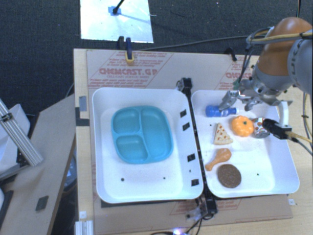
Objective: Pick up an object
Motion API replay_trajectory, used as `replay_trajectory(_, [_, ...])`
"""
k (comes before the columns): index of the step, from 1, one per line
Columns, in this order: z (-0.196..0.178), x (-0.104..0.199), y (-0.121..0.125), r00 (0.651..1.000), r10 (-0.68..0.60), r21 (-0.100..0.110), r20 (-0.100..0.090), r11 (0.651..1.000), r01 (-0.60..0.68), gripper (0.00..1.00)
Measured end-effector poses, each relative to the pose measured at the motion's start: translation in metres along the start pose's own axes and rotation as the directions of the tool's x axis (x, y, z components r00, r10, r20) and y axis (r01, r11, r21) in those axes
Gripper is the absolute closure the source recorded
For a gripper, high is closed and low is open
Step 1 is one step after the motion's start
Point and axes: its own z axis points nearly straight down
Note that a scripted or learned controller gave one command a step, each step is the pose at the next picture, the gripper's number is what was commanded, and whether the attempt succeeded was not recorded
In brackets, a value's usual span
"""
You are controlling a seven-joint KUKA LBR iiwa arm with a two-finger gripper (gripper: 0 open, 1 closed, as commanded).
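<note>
A pale blue sectioned plastic tray (142, 134) sits in the left white bin (105, 180). In the right white bin (283, 177) lie a pizza-slice toy (222, 134), drumstick (218, 158), brown disc (229, 176), orange pumpkin (242, 126) — and a small blue cylinder (214, 111), long axis running left–right, at the far edge. The gripper (239, 100) hovers just beside it, fingers spread; nothing lifted yet.
</note>
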Motion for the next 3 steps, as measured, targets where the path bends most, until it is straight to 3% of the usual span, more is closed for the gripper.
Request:
replay_trajectory(2, [0.091, -0.006, -0.004, 1.000, -0.001, -0.010, 0.001, 1.000, 0.001, 0.00])
replay_trajectory(3, [0.081, -0.006, -0.006, 1.000, 0.000, -0.007, 0.001, 1.000, 0.000, 1.00])
